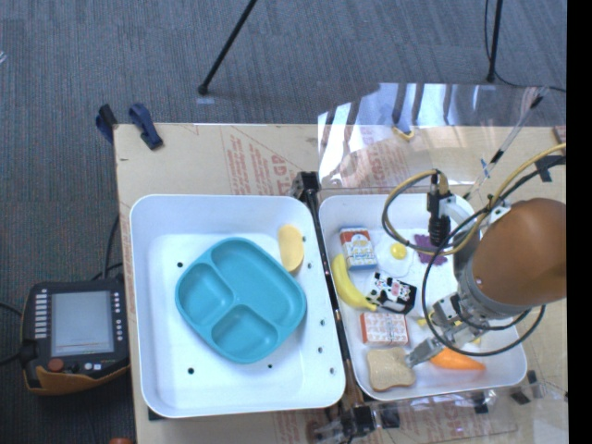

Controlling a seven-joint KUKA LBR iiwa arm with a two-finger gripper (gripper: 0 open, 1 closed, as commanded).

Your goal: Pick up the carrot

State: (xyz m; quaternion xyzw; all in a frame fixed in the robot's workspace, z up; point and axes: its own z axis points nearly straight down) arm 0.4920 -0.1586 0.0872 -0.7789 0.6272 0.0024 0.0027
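1. Carrot point(457, 361) is lying in the right bin point(514, 370), just beside our gripper point(427, 351).
2. We are hovering, gripper fingers slightly apart, nothing between them, bread slice point(389, 370) just left.

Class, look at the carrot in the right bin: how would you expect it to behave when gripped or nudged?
The carrot looks like rigid toy food, so probably stiff and light. Its tapered, rounded shape may roll or pivot when nudged. Its smooth-looking surface might slip between fingers.

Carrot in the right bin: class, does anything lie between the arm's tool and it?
Nothing visible does. The gripper sits right at the left end of the carrot, low in the right bin. The bread slice lies just to the left, outside that path.
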